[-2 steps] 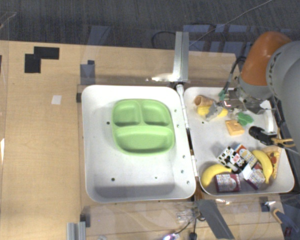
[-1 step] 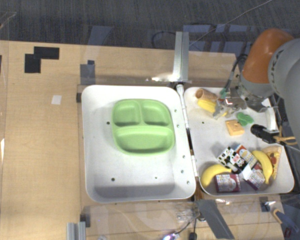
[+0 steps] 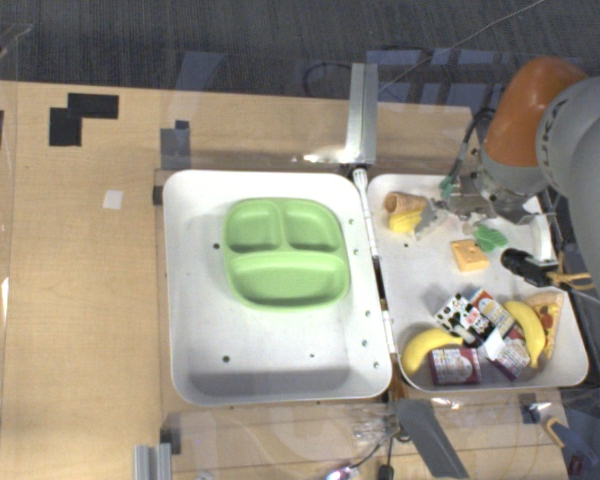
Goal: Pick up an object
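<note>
The end effector [image 3: 450, 208] is positioned over the far part of the right bin [image 3: 420, 298], beside a yellow object [image 3: 404, 211]. Its state cannot be determined. A green tray [image 3: 285, 251] is seated in the left bin [image 3: 195, 298].

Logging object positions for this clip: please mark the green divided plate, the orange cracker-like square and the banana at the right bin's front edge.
Green divided plastic plate [image 3: 284, 251]: camera view, centre ridge between its compartments.
Orange cracker-like square [image 3: 469, 256]: camera view, middle of its top face.
Yellow banana [image 3: 427, 347]: camera view, middle of its curved body.
</note>
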